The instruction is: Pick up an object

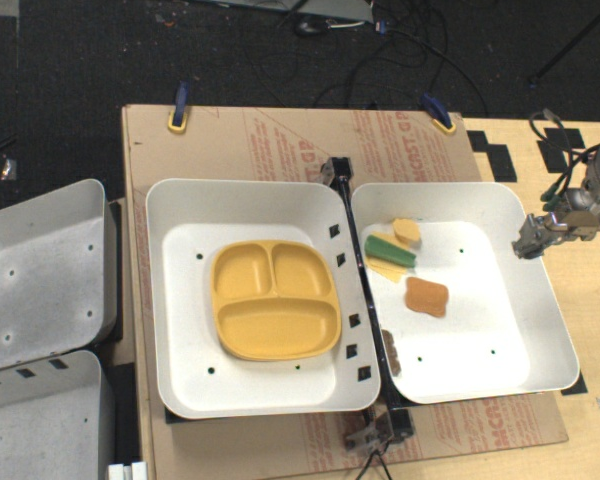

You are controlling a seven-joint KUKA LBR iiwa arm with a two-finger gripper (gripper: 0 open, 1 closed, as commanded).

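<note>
In the right bin [500,363] lie three small objects: a pale yellow piece [408,231], a green bar on a yellow slab [390,253], and an orange-brown block [426,296]. The gripper [529,242] hangs at the right bin's right rim, well to the right of these objects and apart from all of them. Nothing shows between its tips.
The left bin [180,368] holds a yellow divided plate [276,300]. A black divider [358,288] runs between the two bins. Spare white bins [40,268] lie off the bench at the left. Clamps [179,118] hold the cardboard base at the far edge.
</note>
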